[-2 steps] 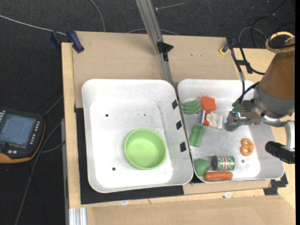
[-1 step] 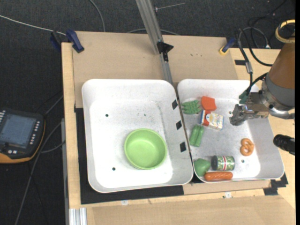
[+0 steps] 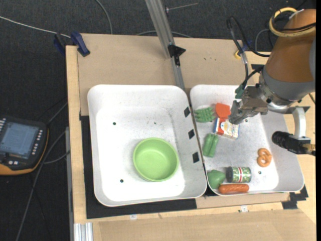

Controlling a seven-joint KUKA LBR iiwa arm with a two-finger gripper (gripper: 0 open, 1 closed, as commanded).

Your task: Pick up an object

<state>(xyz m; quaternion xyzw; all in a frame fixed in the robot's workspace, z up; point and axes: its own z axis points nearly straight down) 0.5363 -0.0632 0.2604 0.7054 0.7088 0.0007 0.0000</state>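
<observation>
Over the right bin [image 3: 281, 182] we are hovering our tool [image 3: 235, 118], its grip state impossible to tell, above the small carton [image 3: 226, 129] beside the orange block [image 3: 222, 110], risking a crowded descent that nudges both things aside.

I saw the tan wooden bench [image 3: 130, 54] bearing two shallow white plastic bins, left [image 3: 100, 109] and right [image 3: 288, 177], side by side, touching, on a black mat [image 3: 140, 206].
</observation>
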